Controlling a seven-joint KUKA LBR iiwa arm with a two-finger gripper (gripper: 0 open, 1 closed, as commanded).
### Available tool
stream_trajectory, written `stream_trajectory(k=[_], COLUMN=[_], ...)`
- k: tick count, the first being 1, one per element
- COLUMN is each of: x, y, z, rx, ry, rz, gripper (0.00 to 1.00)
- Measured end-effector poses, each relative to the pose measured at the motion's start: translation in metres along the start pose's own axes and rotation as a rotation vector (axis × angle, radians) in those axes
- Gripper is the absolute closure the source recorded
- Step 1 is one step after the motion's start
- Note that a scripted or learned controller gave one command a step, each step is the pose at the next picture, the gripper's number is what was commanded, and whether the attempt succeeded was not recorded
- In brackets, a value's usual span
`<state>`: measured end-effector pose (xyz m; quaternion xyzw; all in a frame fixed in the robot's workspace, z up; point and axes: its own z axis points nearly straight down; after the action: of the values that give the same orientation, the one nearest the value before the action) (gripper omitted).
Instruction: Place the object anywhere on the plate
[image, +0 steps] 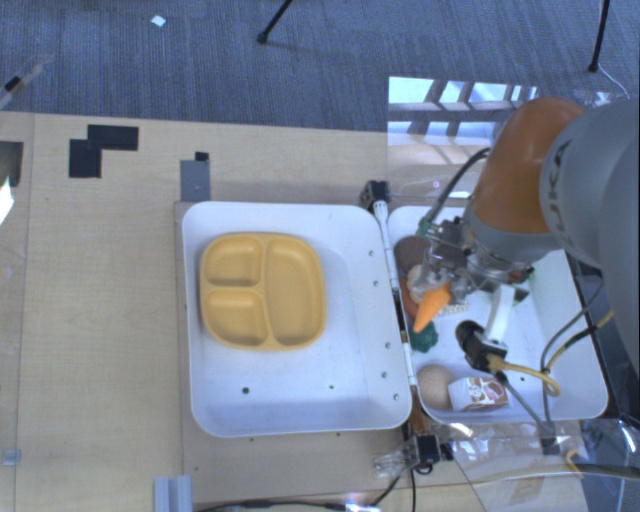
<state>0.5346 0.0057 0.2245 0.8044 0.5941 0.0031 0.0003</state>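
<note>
A yellow plate (262, 290) with three compartments lies in the upper left of the left bin (300, 400), with nothing on it. An orange toy carrot (430, 305) with a green top lies tilted at the left side of the right bin (575, 385), close to the wall between the bins. My gripper (447, 278) is low over the right bin, directly at the carrot's upper end. The wrist hides how the two meet.
In the right bin a brown rounded thing (410, 255) sits just behind the carrot. A beige egg-like thing (434, 383) and a small white and brown carton (480, 393) lie near the front edge. The arm covers the bin's back right.
</note>
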Motion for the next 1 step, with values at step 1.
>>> stream_trajectory(k=[1], x=[0.0875], y=[-0.0083], z=[0.0426], rx=[0.007], ry=[-0.002], rz=[0.114], gripper=[1.00])
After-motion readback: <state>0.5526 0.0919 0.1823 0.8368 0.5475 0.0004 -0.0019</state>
